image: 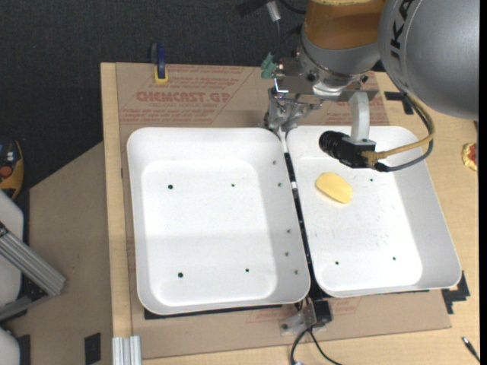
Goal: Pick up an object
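A pale yellow, rounded lump (pixel 335 187) lies in the right bin (pixel 403 242), in its upper left part. My gripper (pixel 281 122) hangs at the back of the bench, over the far end of the seam between the two bins. Its thin metal fingers come together to a point with nothing between them. The gripper is up and to the left of the yellow lump, well apart from it. A black cylindrical fitting (pixel 344 149) with a cable hangs from the arm just behind the lump.
The left bin (pixel 205 219) shows bare white floor with small dark dots. Both bins rest on a brown board (pixel 190 90). A blue clamp (pixel 160 61) sits at the board's back left. The big grey arm body (pixel 434 36) looms over the back right corner.
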